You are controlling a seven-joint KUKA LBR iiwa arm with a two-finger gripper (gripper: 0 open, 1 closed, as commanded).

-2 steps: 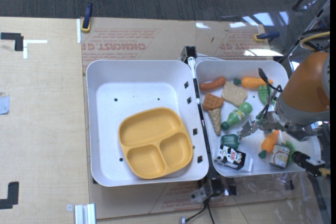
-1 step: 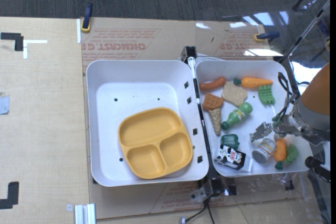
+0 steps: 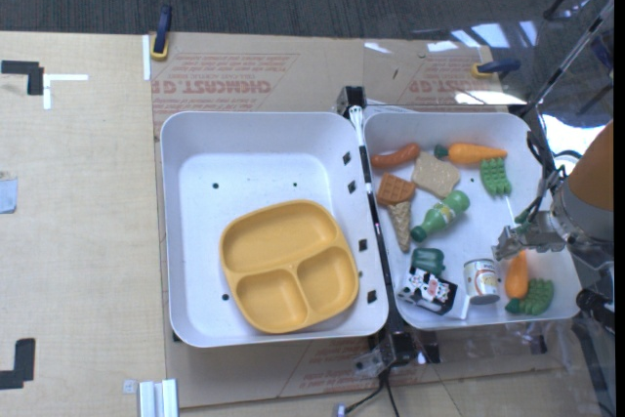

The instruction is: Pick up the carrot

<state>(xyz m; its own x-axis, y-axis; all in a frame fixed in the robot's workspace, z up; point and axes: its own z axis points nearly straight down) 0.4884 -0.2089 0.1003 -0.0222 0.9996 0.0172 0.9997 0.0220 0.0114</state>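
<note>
A long orange carrot [image 3: 476, 152] with a dark green stub lies at the back of the right bin [image 3: 522, 127], next to a green toothed toy [image 3: 496, 177]. A shorter orange vegetable [image 3: 517, 275] lies near the bin's front right corner, with a green leafy piece [image 3: 533, 297] touching its lower end. My gripper [image 3: 520, 244] hangs at the bin's right side, just over the top end of that short orange vegetable. Whether it touches the vegetable is unclear.
The right bin also holds a red sausage [image 3: 395, 155], bread slice [image 3: 435, 176], waffle [image 3: 395, 189], ice-cream cone [image 3: 402, 225], green bottle [image 3: 440, 216], small can [image 3: 480, 277] and a black-and-white carton [image 3: 428, 288]. A yellow divided plate [image 3: 287, 265] lies in the left bin [image 3: 186, 210].
</note>
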